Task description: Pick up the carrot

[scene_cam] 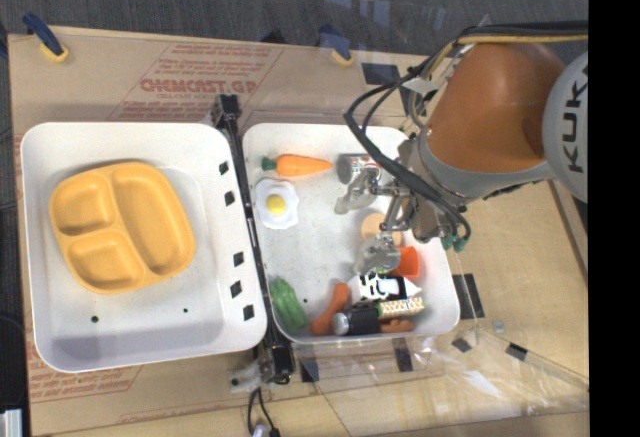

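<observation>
While gripper (383,247) state unclear, carrot (302,165) lies apart, toward bin's far-left corner.

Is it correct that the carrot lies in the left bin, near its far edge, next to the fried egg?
Not quite. The camera view shows the carrot in the right bin, not the left one. The rest holds: it lies near the far edge, next to the fried egg.

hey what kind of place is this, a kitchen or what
Probably a robot lab bench, not a kitchen: a KUKA arm reaches over two white bins of toy food, like the carrot and fried egg.
</observation>
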Motion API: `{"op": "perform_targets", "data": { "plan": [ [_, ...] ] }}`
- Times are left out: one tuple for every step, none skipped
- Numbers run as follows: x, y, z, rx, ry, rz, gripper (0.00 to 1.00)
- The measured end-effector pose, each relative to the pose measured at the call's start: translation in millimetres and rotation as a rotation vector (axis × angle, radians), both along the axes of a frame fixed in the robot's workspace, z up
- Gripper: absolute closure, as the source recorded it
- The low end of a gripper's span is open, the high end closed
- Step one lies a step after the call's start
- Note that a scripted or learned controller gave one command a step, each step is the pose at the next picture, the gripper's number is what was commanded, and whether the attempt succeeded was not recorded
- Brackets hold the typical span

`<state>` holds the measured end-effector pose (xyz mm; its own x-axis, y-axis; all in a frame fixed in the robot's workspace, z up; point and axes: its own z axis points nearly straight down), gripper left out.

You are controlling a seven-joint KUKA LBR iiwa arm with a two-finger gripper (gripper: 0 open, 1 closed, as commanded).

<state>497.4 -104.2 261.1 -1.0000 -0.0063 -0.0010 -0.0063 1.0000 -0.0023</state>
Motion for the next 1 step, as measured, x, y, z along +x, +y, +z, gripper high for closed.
{"op": "perform_targets", "data": {
  "plan": [
    [48.9,-53.0,-0.2,0.000,-0.003,-0.128,0.00]
  ]
}}
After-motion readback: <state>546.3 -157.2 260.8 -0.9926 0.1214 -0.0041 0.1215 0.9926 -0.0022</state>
